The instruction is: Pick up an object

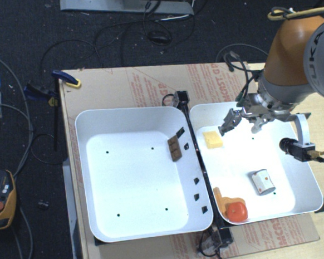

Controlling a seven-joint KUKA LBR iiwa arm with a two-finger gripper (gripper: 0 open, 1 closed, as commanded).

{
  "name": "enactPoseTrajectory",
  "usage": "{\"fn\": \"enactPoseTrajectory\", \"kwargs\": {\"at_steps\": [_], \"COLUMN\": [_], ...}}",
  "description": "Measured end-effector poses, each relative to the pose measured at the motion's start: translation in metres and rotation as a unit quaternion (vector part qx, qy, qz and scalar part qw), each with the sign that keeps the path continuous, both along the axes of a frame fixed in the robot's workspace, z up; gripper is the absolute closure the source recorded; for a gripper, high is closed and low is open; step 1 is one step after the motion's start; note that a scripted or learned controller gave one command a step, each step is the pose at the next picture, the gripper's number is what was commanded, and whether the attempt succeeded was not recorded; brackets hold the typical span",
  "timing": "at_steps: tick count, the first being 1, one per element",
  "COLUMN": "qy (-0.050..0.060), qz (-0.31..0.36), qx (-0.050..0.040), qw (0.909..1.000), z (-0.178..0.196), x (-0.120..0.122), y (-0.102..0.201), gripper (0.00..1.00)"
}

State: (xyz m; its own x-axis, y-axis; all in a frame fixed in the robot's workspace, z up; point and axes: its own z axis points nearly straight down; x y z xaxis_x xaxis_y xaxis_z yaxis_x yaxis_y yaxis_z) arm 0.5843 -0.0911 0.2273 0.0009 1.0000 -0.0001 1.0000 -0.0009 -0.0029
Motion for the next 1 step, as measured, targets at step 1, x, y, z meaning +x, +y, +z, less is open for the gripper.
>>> {"fn": "enactPoseTrajectory", "kwargs": {"at_steps": [1], "qy": [-0.001], "qz": [0.001], "qx": [0.0000], "qw": [1.0000], "z": [0.0033], "x": [-0.0089], "y": [0.0066], "gripper": [0.00]}}
